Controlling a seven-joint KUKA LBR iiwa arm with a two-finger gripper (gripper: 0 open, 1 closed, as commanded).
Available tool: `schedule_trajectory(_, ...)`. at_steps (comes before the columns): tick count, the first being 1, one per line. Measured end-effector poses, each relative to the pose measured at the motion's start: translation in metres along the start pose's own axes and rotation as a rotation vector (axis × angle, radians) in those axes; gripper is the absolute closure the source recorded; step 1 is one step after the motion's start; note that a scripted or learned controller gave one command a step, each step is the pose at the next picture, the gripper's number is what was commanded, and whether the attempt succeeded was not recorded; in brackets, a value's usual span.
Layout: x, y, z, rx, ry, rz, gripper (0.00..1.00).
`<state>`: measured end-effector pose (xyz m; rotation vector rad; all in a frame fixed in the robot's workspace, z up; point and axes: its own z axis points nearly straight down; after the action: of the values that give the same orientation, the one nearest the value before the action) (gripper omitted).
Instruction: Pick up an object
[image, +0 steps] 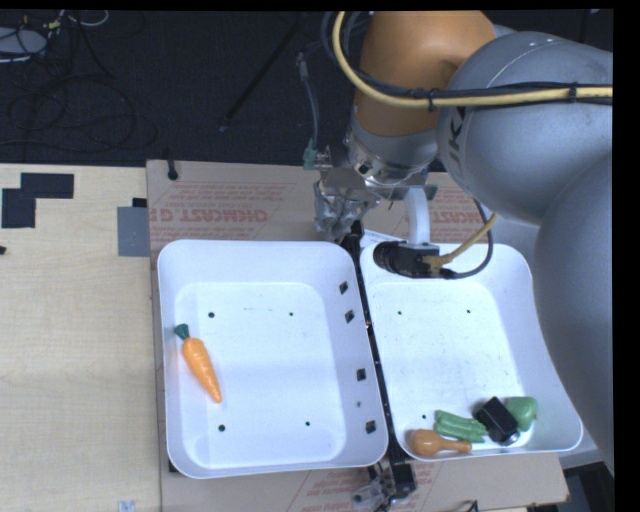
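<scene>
An orange toy carrot (201, 368) with a green top lies flat near the left bin's (255, 262) left wall.

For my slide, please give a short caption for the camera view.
Gripper poised above the bins' far edge; toy carrot lies in left bin, several small items in right bin.

**Arm poised at the bins' far edge**

The grey arm (540, 130) reaches in from the right, its orange band (420, 65) above the wrist. The end effector (335, 215) points down just behind the divide between the two bins.
</scene>
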<state>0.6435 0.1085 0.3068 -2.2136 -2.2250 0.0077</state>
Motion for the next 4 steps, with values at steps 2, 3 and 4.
schedule_trajectory(2, 0.138, -0.006, -0.079, -0.003, 0.001, 0.000, 1.00)
schedule_trajectory(3, 0.109, 0.000, -0.080, -0.001, -0.001, 0.006, 1.00)
schedule_trajectory(4, 0.111, -0.001, -0.242, -0.020, 0.005, 0.000, 1.00)
